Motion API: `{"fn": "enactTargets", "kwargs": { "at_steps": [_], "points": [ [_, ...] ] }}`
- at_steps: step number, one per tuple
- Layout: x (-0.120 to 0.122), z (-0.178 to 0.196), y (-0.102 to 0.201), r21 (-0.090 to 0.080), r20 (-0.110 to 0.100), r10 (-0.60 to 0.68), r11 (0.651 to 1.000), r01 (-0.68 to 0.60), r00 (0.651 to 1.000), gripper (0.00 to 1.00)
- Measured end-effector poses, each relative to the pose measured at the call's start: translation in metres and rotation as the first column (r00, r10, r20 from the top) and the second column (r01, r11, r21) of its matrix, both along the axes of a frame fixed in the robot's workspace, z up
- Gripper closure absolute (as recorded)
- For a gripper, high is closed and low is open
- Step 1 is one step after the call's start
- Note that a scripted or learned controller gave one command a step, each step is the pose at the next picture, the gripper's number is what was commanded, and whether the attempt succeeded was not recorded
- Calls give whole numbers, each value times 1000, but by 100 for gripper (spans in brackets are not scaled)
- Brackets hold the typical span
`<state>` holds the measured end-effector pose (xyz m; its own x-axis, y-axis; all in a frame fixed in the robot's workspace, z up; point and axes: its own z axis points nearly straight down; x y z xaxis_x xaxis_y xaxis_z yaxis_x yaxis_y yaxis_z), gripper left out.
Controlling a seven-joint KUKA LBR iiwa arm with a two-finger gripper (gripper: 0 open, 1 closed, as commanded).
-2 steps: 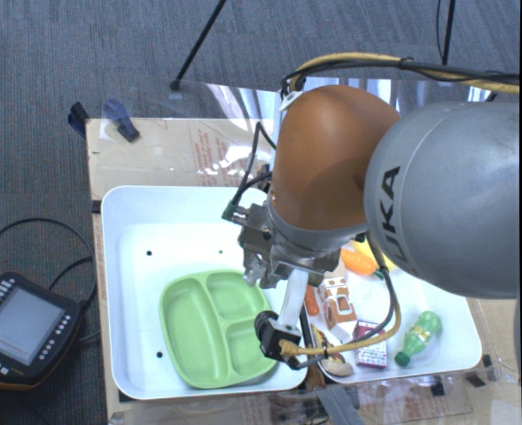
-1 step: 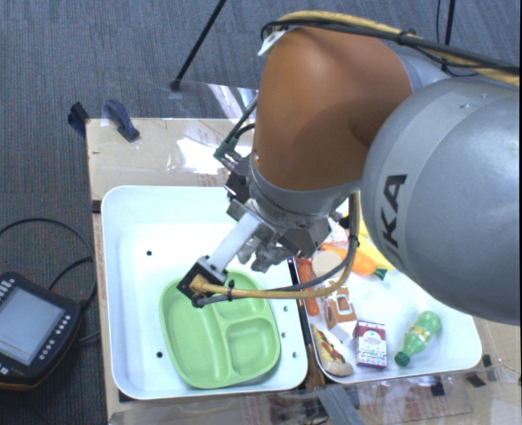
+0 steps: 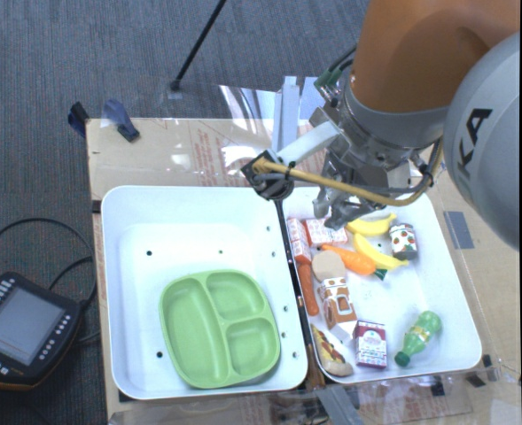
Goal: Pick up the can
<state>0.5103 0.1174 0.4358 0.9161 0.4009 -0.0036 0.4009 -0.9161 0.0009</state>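
The can (image 3: pixel 403 241) is small, with a red and white label and a dark top. It stands upright at the right bin's (image 3: pixel 455 304) far right, next to two bananas (image 3: pixel 373 238). My gripper (image 3: pixel 337 209) hangs over the far left part of that bin, above small cartons (image 3: pixel 321 233), left of the can and apart from it. Its fingers look open and nothing is between them. The big grey and orange arm hides the bin's far edge.
An orange carrot (image 3: pixel 356 260), a red sausage (image 3: pixel 307 288), a tall carton (image 3: pixel 336 302), a red box (image 3: pixel 371 343), a green bottle (image 3: pixel 418 336) and a hot dog (image 3: pixel 331 350) share the right bin. A green divided plate (image 3: pixel 219 328) lies in the left bin (image 3: pixel 128 220). A pendant (image 3: pixel 17 328) sits on the floor.
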Motion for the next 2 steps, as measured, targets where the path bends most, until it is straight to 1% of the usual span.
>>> {"fn": "enactTargets", "kwargs": {
  "at_steps": [1, 2],
  "points": [
    [-15, 0, 40, -1, 3, -192, 981, 192, 981, 100],
    [-29, -75, 112, -2, 0, -218, 976, 218, 976, 100]
  ]
}}
